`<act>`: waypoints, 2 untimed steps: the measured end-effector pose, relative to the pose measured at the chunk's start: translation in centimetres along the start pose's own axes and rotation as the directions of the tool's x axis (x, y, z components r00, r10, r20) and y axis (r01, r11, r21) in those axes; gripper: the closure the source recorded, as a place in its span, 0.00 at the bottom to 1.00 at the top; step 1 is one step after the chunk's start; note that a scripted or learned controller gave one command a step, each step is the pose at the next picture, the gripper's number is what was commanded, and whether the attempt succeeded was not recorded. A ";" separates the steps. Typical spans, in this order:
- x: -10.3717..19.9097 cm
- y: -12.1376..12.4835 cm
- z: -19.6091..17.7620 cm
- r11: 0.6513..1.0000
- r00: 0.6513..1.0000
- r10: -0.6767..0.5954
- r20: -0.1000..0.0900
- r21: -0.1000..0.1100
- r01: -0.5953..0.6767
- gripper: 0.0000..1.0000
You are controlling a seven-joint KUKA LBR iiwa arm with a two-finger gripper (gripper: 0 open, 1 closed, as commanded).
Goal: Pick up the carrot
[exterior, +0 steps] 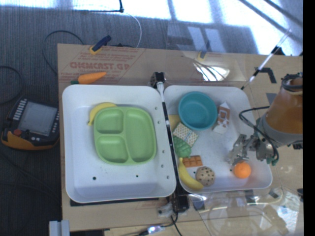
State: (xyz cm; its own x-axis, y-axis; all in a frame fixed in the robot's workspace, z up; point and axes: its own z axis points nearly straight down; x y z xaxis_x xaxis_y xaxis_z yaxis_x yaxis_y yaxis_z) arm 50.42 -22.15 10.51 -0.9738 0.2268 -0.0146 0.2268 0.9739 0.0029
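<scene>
Partly hidden and unclear things
The left banana [100, 110] hides partly under the green tray [124, 134]; the gripper [239, 154] is too small and blurred to read.

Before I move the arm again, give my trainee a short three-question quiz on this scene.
1. True or false: the carrot lies inside the left bin.
2. Which lies closest to the claw? A) blue bowl B) orange ball C) green divided plate
3. Fill in: a banana sits at the plate's upper-left edge; another banana lies in the ____ bin.

Key
1. False: it rests on the bench beyond that bin's far-left corner.
2. B
3. right
</scene>
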 end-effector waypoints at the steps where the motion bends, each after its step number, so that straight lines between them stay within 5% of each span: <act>1: 0.0 0.0 0.0 1.000 1.000 0.000 -0.001 0.000 0.000 0.00; 2: 0.0 -0.2 1.4 1.000 1.000 0.016 -0.006 0.001 -0.016 0.00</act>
State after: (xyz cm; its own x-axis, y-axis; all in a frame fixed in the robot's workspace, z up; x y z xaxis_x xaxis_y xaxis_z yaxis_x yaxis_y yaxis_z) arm 50.39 -22.34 9.13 -0.9702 0.2420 -0.0082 0.2420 0.9703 0.0024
